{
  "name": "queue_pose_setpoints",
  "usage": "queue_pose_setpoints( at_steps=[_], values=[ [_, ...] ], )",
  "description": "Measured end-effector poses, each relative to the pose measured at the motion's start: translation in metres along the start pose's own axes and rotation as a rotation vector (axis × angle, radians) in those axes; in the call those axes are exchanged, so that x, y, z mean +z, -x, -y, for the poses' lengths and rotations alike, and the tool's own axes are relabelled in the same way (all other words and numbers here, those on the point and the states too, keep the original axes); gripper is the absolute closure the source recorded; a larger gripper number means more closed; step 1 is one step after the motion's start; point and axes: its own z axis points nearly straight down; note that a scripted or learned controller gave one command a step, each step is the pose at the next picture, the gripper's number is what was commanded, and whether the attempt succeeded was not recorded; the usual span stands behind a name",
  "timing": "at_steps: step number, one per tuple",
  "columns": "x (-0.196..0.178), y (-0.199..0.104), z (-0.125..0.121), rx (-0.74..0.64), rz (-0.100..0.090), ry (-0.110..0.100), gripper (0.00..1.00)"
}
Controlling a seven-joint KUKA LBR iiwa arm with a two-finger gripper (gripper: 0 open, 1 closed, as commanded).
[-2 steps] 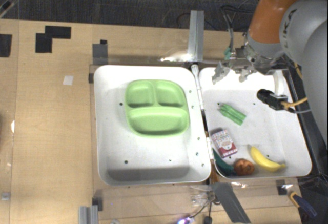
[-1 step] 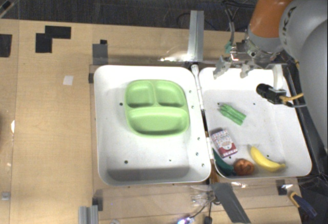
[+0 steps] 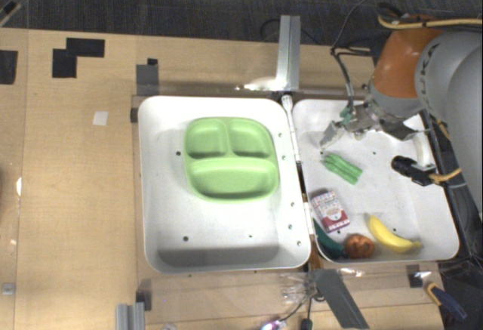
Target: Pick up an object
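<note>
My gripper (image 3: 329,135) hung over the far left part of the right bin (image 3: 392,192), close to the wall it shares with the left bin (image 3: 162,200). Whether it was spread or pressed together I could not tell from that slant.

Just on the near side of it, and apart from it, lay the green plastic piece (image 3: 342,168). It was bright green, long and narrow, with a groove along its length (so it read as two bars joined side by side). It lay flat on the white floor at a slant, its far end toward the shared wall.

Nearer the front edge lay a small red-and-white packet (image 3: 328,208). Beyond that, a dark teal bowl (image 3: 326,244) sat in the near left corner with a reddish-brown round fruit (image 3: 361,245) against it and a banana (image 3: 392,234) just beside the fruit. In the left bin a green divided plate (image 3: 230,157) with three compartments lay flat.
</note>
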Motion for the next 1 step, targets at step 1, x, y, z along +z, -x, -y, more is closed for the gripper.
queue_pose_setpoints(
  at_steps=[1],
  values=[
    [0.0084,0.0083,-0.0198,0.148,0.000,0.000,0.00]
  ],
)
